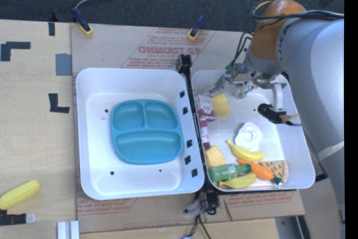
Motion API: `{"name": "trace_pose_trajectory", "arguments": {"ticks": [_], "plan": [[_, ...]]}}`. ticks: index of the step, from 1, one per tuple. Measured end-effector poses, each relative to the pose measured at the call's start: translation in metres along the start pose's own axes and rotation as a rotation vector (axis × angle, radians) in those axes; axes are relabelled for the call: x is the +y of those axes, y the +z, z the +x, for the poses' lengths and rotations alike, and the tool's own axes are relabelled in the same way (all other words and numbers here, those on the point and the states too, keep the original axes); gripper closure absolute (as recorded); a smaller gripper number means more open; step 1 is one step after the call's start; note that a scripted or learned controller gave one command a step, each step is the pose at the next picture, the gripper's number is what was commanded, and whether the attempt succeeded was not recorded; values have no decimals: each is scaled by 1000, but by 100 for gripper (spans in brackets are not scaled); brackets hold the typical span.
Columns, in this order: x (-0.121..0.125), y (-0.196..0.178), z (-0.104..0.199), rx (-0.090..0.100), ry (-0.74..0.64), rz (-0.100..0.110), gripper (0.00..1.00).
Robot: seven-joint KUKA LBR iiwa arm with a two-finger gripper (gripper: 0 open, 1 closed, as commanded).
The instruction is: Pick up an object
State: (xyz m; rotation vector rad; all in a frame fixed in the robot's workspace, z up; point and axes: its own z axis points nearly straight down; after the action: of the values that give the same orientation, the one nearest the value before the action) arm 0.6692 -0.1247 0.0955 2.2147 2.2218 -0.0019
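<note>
in the right bin [305,168], near its upper left corner: a yellow block [221,104], stubby, pale and plain, with rounded edges. barely longer than wide, long axis roughly up and down the view, no clear pointed end. touching or just beside a red-and-white packet [204,109] on its left, which runs lengthwise along the bin's left wall.

just above the block: the gripper [228,91], fingers [215,88] spread apart with nothing between them, apart from the block.

lower in the same bin: a white cup [248,134], a banana [244,151], a corn cob [214,157], a green bottle [229,170] and a carrot [262,170], crowded together.

in the left bin [89,87]: a blue plate [147,131] with three compartments.
</note>
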Motion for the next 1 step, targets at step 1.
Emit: {"name": "trace_pose_trajectory", "arguments": {"ticks": [1], "plan": [[-68, -90, 48, 4, 1, 2, 0]]}}
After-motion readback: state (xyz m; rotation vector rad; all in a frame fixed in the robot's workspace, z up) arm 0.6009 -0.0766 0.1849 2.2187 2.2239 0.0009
